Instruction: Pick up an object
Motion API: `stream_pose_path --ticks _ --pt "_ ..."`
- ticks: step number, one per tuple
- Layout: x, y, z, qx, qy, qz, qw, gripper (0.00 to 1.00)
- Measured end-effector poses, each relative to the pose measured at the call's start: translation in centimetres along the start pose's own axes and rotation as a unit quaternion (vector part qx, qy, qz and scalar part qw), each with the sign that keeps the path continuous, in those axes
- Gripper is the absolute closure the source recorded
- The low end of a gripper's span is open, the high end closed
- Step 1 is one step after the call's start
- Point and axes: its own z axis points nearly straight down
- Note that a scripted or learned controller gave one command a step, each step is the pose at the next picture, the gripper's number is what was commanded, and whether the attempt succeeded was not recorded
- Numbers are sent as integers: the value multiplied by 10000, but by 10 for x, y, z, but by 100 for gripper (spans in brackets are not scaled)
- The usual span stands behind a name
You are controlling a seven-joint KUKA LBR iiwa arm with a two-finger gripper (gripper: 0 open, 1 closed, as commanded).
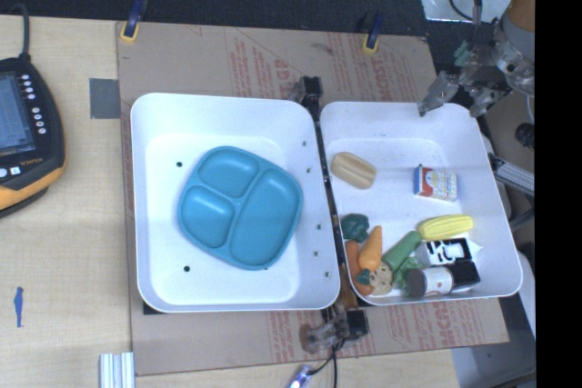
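White plastic bins sit side by side on the bench [82, 223]; the left bin [155, 141] holds a blue divided plate [240, 206], and the right bin [473, 141] holds the pickable clutter. The gripper [450, 95] hangs over that bin's far right corner, its fingers spread apart with nothing between them. Nearest to it lies a small carton [436, 183], just inward and toward the camera; a tan bread roll [353, 170] lies further left, its long axis roughly across the bin. Along the near edge crowd a corn cob [445, 226], a carrot [370, 249], a green vegetable [400, 251] and a small bottle [427, 282], touching one another. My judgement: the carton, standing apart from its neighbours, offers the cleanest descent, down and slightly toward the near side
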Motion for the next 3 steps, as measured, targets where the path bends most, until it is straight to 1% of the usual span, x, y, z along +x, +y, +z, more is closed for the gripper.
stream_pose_path --ticks 1,2,3 --pt "-16 -38 122 17 1 -1 10000 0" --pt "-47 -110 133 2 -2 -1 10000 0" --pt "-46 -31 166 -4 3 0 10000 0"
